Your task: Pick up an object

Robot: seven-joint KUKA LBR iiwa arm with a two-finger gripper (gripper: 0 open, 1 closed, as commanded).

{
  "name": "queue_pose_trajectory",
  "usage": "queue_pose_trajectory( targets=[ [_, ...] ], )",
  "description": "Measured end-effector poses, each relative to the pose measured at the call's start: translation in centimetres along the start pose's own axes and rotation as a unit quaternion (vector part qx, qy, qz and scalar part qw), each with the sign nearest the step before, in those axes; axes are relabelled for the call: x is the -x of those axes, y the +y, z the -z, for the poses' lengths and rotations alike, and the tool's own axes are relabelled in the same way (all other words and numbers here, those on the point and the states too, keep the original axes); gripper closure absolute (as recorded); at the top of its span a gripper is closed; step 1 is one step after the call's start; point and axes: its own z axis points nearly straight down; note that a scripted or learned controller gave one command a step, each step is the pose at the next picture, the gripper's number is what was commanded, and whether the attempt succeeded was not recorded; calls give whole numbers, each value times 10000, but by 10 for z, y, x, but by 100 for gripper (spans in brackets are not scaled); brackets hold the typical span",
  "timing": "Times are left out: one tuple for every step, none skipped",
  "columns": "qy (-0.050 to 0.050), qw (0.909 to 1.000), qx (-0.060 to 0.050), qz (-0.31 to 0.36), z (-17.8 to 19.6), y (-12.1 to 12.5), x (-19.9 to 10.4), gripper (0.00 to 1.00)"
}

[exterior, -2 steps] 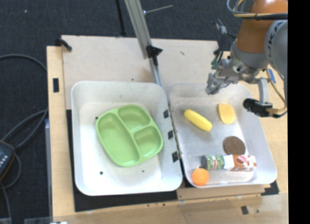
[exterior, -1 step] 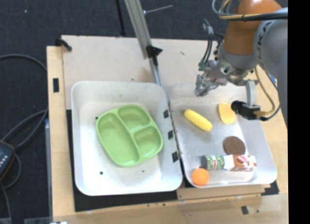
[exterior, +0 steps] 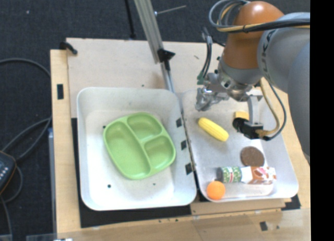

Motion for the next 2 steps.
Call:
queue_pose_trajectory(
  targets=[
    [10, 10000, -2, 21, 13, -29, -46, 100],
    [9, 10000, -6, 20, 9, -40, -93, 100]
  ],
)
